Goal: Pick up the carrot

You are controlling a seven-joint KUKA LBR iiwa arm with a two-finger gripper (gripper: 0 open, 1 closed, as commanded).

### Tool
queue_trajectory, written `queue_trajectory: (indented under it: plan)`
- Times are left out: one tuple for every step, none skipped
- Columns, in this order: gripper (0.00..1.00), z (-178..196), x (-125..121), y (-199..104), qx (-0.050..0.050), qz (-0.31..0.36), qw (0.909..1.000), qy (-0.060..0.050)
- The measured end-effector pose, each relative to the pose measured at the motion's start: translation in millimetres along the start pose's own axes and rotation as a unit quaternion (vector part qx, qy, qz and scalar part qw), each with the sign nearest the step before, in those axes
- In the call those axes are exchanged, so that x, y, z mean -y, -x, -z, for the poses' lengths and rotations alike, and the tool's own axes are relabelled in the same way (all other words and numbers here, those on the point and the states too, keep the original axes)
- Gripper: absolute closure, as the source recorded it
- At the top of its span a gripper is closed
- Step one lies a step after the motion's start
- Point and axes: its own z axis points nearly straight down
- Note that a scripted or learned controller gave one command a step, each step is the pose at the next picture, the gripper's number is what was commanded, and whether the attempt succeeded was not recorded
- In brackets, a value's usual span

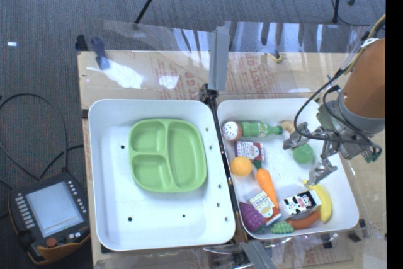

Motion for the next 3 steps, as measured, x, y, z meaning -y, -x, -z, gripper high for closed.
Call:
queue_trajectory:
  plan:
    - [0.00,-116,-52,-1,-0.002,0.044,0.9990,0.002]
    - [1.00,-107,-53,0,-0.001,0.044,0.9990,0.002]
    - [1.00,-26,-124,-8,0.003,0.025,0.9997,-0.001]
